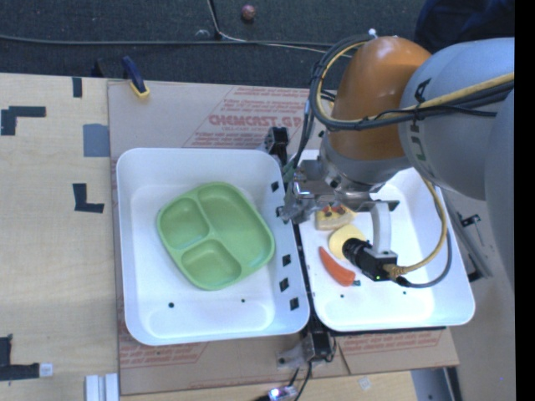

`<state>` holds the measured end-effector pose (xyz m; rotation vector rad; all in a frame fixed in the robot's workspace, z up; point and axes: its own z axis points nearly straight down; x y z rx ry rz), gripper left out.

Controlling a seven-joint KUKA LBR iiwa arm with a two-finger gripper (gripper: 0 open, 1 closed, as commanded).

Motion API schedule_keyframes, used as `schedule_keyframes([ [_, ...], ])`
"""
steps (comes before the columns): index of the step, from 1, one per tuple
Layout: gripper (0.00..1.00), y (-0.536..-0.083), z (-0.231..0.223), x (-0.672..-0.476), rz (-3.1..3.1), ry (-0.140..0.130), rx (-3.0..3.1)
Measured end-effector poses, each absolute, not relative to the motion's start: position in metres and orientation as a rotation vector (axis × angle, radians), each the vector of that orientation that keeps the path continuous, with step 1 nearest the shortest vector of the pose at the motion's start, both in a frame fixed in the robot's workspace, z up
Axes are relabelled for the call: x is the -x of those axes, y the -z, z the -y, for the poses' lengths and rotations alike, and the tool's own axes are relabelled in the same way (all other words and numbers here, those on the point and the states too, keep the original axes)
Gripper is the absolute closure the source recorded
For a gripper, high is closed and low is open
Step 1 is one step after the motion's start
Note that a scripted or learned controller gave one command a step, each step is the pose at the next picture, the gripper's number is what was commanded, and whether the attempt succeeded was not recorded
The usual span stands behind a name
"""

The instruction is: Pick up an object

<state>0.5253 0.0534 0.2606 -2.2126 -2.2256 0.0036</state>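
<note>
Gripper (pixel 347 224) of mine hangs low over the right bin (pixel 435 307); its opening I cannot tell (wrist hides it). Orange piece (pixel 337 268) lies just below-left, long axis diagonal; yellow piece (pixel 340 242) nearer.

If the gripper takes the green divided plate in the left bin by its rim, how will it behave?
The green plate looks like one rigid moulded piece, so it probably stays stiff. It is wide and shallow, likely light, but may tilt when held at one edge. Its smooth surface could be slippery. It lies flat in the left bin, so it should not roll.
</note>
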Motion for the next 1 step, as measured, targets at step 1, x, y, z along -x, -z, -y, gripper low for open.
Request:
schedule_keyframes([
  [1, 1.00, -0.2490, -0.0950, -0.5182, 2.225, -0.004, 2.214],
])
